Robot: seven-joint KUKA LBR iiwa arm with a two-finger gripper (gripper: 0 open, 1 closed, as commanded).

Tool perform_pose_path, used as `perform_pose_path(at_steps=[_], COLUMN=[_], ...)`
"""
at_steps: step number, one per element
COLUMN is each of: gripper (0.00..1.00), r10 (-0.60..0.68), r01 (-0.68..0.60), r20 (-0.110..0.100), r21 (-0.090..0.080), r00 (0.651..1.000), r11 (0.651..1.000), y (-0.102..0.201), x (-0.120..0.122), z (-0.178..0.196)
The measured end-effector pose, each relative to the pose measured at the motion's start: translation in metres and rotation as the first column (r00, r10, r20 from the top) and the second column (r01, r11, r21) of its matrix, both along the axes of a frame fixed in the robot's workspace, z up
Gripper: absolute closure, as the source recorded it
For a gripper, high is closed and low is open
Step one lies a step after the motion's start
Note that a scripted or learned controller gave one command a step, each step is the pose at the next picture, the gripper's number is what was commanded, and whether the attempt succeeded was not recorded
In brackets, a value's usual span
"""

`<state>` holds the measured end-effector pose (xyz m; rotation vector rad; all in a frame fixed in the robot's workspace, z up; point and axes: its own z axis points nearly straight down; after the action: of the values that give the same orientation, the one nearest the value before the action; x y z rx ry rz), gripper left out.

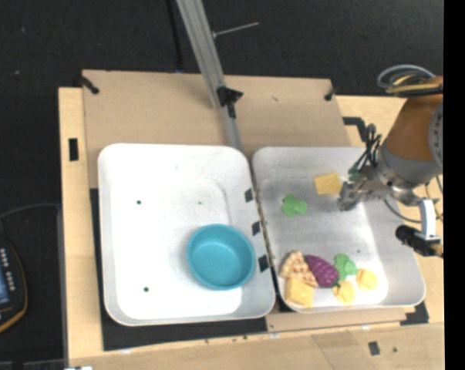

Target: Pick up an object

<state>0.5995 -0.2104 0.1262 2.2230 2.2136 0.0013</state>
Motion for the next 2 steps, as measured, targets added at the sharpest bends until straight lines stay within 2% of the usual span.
perform_pose_path(at_steps=[1, 2], gripper=[1.00, 1.00], r10=[0.007, 0.007], r01=[-0.007, -0.007], r20=[0.005, 0.001], r21=[-0.001, 0.000], r00=[1.000, 1.000], r11=[1.000, 1.000], y=[0.000, -0.003], x=[0.010, 0.010], z=[0.062, 0.124])
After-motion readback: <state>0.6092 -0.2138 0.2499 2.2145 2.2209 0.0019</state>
